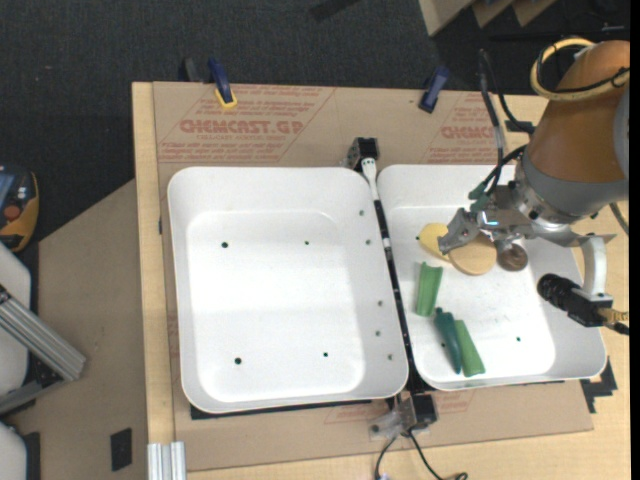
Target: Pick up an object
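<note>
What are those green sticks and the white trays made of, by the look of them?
The green sticks look like matte plastic or foam: flat, even colour with no shine, though the view cannot settle which. The white trays look like thin moulded plastic, smooth and slightly glossy, with rounded corners and raised rims.

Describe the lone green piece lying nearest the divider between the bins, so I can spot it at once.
Look in the right bin, just right of the divider. The light green block lies there, below the yellow disc. Unlike the dark green pair lower down, it is paler and lies alone.
</note>
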{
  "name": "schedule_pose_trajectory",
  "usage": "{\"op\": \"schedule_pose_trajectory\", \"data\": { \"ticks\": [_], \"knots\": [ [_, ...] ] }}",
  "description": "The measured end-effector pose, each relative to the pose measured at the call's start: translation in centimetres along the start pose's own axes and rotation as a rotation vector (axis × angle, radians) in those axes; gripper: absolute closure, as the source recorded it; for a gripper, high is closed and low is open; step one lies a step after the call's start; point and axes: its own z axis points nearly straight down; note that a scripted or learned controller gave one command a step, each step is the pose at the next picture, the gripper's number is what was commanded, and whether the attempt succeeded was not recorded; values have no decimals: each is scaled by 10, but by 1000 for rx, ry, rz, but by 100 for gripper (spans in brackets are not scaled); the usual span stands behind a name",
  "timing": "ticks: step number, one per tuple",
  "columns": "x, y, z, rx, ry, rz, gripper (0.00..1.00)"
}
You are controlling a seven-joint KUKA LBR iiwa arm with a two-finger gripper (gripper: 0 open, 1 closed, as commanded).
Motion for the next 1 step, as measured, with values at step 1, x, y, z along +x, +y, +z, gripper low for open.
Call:
{"op": "schedule_pose_trajectory", "data": {
  "ticks": [1],
  "knots": [
    [37,28,-26,-3,1,-1,100]
  ]
}}
